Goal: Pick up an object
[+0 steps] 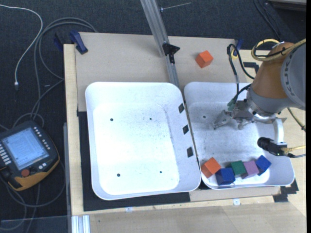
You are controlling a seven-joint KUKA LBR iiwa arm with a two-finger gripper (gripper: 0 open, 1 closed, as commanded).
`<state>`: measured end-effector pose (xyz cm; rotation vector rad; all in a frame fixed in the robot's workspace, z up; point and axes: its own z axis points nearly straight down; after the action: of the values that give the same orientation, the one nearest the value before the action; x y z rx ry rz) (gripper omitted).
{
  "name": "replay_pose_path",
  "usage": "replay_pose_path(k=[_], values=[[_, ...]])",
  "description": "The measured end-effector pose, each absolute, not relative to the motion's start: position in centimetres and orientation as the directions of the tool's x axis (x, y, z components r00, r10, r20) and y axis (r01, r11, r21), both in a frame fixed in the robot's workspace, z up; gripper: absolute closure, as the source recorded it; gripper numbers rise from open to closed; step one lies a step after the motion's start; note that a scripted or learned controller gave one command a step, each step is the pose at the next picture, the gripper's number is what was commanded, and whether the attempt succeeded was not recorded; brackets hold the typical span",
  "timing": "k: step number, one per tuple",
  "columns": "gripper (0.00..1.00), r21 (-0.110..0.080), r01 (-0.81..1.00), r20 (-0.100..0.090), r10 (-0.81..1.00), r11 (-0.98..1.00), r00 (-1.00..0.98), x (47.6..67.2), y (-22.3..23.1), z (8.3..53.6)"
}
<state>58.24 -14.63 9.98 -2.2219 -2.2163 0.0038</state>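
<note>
Arm (279,84) reached in from the right of the camera view, orange band above the wrist, wrist bent down over the right bin (204,101). Pincer (228,120) hung low above the upper half of that bin's floor, fingers spread wide and pointing left, nothing between them. Blocks lay well apart from the pincer, crowded along the bin's near wall: orange block (211,166) at the left end, turned cornerwise; blue block (225,175) just beside it, touching or nearly so; green block (238,168) next; purple block (250,168) after that; second blue block (263,163) at the right end, tilted. Row ran left to right along the near rim, rising slightly toward the right. No long axis to any of them, all cube-like. Another orange block (204,58) sat on the bench (121,57) outside the bins, beyond the right bin's far edge. Left bin (133,93) lay alongside, touching the right one.
</note>
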Motion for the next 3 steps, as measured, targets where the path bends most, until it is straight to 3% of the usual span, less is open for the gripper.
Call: replay_pose_path(k=[1,3], values=[[1.00,0.001,1.000,0.001,1.000,0.001,-0.001,58.5,-14.5,11.1],[1.00,0.003,1.000,0.000,1.000,0.003,-0.003,58.6,-14.5,13.2]])
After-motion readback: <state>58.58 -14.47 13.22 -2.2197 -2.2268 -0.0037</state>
